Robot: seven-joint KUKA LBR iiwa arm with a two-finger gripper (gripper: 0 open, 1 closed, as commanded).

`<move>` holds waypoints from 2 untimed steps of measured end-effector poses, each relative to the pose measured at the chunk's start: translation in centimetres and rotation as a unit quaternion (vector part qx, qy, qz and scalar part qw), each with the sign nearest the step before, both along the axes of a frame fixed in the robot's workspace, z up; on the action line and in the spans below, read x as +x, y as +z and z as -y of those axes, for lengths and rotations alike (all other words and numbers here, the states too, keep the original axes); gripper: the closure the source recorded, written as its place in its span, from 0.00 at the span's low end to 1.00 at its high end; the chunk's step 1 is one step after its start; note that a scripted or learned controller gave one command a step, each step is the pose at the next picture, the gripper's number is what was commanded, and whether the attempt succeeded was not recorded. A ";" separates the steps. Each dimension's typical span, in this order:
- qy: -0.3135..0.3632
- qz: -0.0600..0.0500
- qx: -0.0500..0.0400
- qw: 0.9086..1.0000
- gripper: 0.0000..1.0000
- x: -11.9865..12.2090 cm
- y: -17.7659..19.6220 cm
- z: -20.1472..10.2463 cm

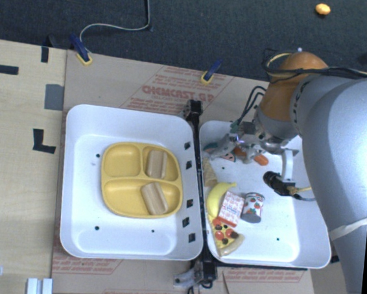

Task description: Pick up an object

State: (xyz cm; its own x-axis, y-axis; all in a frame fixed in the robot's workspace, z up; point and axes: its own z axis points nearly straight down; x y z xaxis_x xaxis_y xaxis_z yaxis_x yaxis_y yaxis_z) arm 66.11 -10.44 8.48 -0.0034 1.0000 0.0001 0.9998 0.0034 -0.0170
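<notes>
Over the 12 o'clock end of the right bin [303, 253], the pincer [243, 145] of the grey arm [340, 146] hung low among the toys as I watched from the remote desk. The pick was not yet made, judging by this view. Nothing showed lifted clear of the bin. I could not tell whether the pincer was open or closed, nor whether it gripped anything, since the wrist and its fittings crowded that spot.

Nearest to it lay a small orange piece [260, 160], just beside it at about 4 o'clock on the bin floor, and my likeliest target. Farther off, toward 6 o'clock, sat a banana [216, 195] with a red-and-white carton [230, 208] touching its 3 o'clock side. A small can [253, 207] stood just beside the carton, and a pizza slice [226, 237] lay near the bin's 6 o'clock rim.

The left bin [77, 164] held 1 yellow tray [119, 169] with 2 brown rolls [156, 163] in separate compartments, well apart from the pincer, out toward 9 o'clock. Left to do, by my reading: close on 1 object, then raise it free.
</notes>
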 end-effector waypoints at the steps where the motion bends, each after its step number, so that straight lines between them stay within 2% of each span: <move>1: 0.001 -0.005 0.000 1.000 1.00 -0.2 0.8 0.0; 2: 0.000 0.009 0.000 1.000 1.00 -1.6 10.0 -6.2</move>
